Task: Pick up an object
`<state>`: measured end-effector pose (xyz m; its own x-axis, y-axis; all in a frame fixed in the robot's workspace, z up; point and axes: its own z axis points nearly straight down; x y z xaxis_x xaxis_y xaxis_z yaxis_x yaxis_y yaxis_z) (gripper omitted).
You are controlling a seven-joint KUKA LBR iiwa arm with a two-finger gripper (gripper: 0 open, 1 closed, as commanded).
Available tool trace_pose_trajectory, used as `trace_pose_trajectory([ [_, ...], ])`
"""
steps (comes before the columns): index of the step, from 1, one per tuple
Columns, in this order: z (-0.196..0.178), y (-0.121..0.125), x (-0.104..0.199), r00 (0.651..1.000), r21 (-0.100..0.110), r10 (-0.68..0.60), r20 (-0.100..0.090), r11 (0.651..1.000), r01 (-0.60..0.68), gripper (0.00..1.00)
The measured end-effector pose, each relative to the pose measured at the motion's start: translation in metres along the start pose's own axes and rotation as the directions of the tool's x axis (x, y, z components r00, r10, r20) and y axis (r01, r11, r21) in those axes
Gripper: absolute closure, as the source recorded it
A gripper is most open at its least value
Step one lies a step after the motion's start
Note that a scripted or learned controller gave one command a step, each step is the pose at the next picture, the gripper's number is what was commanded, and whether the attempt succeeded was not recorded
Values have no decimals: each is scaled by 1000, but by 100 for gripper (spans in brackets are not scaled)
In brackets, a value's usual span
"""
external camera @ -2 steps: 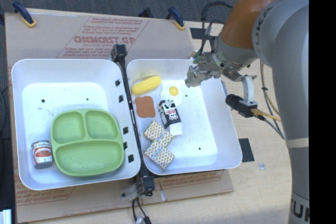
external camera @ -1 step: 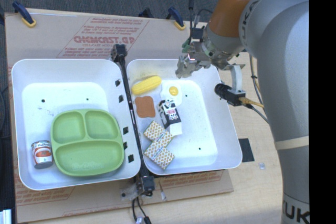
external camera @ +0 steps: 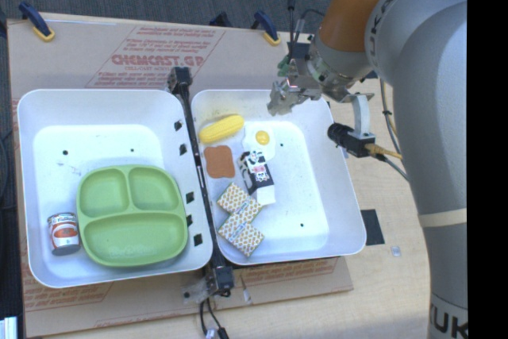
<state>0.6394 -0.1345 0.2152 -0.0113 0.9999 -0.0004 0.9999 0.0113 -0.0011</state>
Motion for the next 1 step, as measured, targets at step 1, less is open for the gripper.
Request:
trace_pose_trajectory([
  [1,4,18,25,1000,-1,5,0,1000,-5,100],
])
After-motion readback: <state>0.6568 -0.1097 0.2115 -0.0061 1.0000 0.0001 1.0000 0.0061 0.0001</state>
